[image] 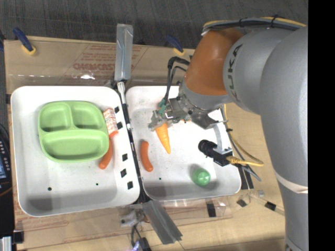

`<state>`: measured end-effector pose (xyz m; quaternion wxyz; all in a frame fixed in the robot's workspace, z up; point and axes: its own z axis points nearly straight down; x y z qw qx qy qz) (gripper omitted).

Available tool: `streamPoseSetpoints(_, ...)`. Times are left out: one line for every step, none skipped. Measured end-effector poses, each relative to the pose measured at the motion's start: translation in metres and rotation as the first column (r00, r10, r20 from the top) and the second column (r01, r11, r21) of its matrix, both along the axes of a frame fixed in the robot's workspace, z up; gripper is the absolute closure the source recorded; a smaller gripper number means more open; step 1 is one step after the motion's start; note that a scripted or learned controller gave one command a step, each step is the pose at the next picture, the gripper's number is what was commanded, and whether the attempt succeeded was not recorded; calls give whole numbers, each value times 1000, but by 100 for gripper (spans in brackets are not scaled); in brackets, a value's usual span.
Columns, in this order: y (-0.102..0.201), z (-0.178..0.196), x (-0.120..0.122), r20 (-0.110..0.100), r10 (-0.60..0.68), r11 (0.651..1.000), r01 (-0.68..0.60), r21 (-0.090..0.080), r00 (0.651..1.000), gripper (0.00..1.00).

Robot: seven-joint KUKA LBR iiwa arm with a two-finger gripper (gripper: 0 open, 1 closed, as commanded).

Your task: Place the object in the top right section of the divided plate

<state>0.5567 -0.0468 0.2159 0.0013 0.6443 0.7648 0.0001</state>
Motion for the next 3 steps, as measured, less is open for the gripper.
streamPoseSetpoints(55, -16, 51, -4, 318, 948, -318, 2, 948, 100)
streamPoseSetpoints(109, -17, 100, -2, 491, 871, -491, 2, 871, 100)
streamPoseSetpoints(64, -25, 86, -7, 402, 916, -402, 2, 916, 100)
